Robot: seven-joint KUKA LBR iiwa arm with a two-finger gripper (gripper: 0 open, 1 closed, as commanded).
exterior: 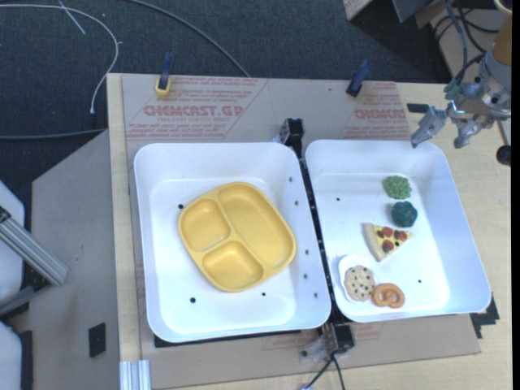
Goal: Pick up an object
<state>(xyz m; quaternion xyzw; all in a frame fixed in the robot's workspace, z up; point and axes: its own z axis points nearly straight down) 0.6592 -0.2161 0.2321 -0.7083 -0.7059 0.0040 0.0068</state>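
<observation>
Arm poised above the far right corner of the right bin, claw spread and carrying nothing.

The gripper hangs over the far edge of the right bin, its two fingers apart with only bench and bin rim showing between them. Inside that bin, a light green broccoli piece lies nearest the far edge, a darker green piece just beside it toward the near edge, then a pizza slice in the middle. In the near left corner a cookie and a pretzel sit close together on a small white plate. The left bin holds a yellow divided tray, lying tilted across its middle.
</observation>
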